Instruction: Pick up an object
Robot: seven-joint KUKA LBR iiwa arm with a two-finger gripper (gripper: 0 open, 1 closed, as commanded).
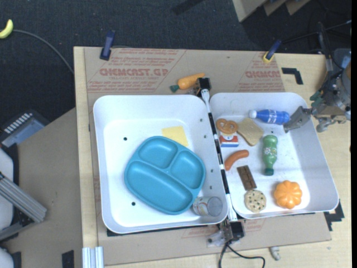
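The right bin holds several small items: a blue bottle, a green bottle, an orange pumpkin, a round cookie, a brown chocolate bar, a sausage, a bread slice, a pretzel and a small red, white and blue pack. My gripper hangs over the bin's far right corner, just right of the blue bottle. It is open, with nothing between its fingers.
The left bin holds a blue divided plate, a yellow cheese slice and a grey can at its near right corner. An orange toy lies on the board behind the bins.
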